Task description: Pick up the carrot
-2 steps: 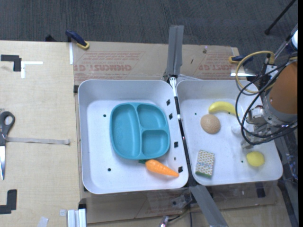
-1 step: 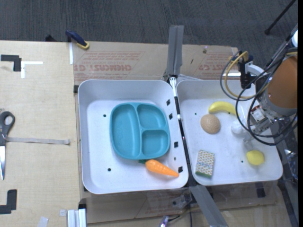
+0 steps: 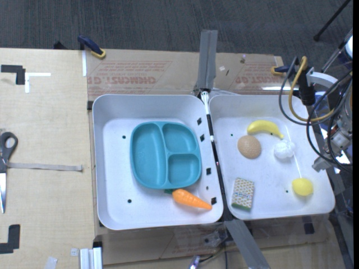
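Carrot: left bin's front edge, touching teal tray.
Jaws: state — cannot tell.
Approach: I'd descend mid-carrot, closing across its width.

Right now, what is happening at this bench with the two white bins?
A robot arm at the right edge is meant to pick up the carrot, but it has not reached it. The carrot lies in the left bin, at the lower edge of a teal divided plate, untouched. The right bin holds a banana, a brown round item, a small white item, a yellow ball and a small box. The arm sits beside the right bin, far from the carrot.
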Robot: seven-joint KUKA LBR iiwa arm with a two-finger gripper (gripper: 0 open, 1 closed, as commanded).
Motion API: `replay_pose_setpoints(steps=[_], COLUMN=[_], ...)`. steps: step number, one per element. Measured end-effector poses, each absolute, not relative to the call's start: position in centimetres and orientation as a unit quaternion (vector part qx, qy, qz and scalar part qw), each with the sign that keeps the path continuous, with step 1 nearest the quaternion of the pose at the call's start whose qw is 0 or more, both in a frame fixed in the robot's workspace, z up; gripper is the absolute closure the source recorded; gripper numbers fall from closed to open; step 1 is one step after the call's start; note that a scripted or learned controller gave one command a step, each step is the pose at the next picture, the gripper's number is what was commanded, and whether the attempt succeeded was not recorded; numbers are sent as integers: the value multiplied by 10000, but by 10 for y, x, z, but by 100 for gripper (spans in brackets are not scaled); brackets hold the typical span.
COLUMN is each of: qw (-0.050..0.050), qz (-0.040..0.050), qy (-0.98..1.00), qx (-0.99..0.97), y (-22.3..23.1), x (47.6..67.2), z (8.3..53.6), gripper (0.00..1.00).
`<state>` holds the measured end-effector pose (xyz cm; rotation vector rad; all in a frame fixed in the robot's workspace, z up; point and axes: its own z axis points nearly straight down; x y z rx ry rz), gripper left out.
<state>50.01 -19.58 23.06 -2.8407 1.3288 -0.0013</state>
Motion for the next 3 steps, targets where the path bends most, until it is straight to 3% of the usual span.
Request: replay_pose_setpoints(steps=[1,2,3], qw=[30,35,41], qz=[-23,-44,-35], qy=[2517,1396,1007], qx=[-9678,-9902,-9949], y=[-199,-221,-220], x=[491,542,486], z=[260,241,228], gripper=[100,100,100])
